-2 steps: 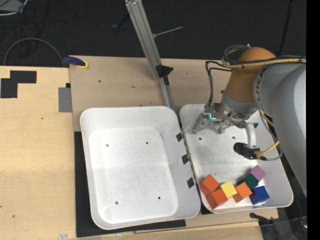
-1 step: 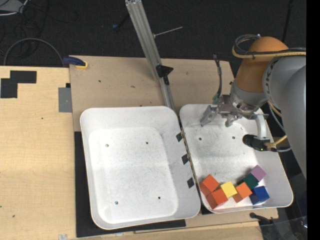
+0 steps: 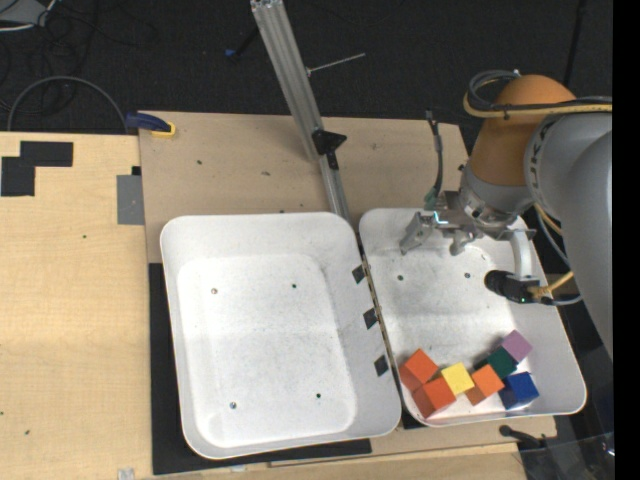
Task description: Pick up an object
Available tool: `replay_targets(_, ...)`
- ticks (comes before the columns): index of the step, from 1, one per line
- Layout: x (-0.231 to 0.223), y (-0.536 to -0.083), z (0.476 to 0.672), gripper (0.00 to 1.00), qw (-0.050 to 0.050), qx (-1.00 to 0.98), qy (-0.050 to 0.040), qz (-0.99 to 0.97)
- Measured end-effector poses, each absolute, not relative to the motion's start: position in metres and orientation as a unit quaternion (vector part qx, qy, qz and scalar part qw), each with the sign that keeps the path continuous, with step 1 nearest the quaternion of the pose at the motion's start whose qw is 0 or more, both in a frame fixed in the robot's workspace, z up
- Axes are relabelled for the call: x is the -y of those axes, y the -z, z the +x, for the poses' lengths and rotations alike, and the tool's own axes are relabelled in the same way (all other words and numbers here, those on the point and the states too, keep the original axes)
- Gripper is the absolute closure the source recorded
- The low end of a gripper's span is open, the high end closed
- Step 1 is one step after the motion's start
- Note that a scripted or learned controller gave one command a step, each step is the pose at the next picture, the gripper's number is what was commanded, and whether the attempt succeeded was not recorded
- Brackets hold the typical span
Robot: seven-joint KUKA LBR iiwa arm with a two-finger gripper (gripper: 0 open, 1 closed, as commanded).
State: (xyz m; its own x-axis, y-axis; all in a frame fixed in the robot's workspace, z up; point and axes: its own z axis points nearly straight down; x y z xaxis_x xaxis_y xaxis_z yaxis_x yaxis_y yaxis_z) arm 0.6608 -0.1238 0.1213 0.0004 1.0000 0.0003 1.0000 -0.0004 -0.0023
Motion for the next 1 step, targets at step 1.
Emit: replay_targets(1, 0.1212, -0.1114, 0.6608, 0.0, 0.002, 0.707, -0.0014, -0.707)
